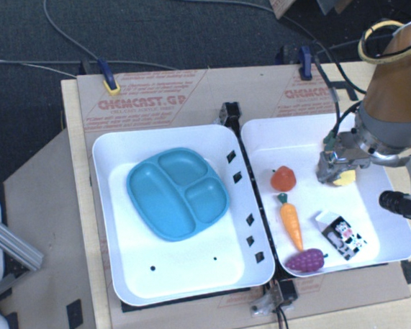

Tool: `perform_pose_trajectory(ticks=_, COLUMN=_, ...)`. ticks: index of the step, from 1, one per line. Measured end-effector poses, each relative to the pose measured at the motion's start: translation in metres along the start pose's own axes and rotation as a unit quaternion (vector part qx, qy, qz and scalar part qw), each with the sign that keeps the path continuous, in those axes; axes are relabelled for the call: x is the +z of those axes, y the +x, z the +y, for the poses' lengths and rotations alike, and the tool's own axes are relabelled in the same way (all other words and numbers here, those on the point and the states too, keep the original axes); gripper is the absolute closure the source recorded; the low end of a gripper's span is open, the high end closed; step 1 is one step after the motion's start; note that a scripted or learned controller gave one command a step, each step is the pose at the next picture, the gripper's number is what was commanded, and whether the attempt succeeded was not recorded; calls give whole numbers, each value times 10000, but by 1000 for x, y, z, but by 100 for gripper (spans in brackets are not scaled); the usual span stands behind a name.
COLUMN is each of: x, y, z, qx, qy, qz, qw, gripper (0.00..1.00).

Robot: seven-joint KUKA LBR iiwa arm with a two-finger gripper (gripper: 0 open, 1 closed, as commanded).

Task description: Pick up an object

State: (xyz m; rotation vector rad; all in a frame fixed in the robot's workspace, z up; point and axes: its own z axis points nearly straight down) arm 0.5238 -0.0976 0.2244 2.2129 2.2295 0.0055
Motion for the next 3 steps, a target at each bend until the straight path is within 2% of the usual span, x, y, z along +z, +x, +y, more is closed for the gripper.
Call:
perform_pose_trajectory(ticks=2, x=17, y=106, z=23, qx=3, qy=12, qz=2, qw=10000, gripper=100)
perform_pose_trajectory(ticks=3, x=14, y=156, z=46, qx=4, qy=3, qz=3, qw=10000, gripper=100)
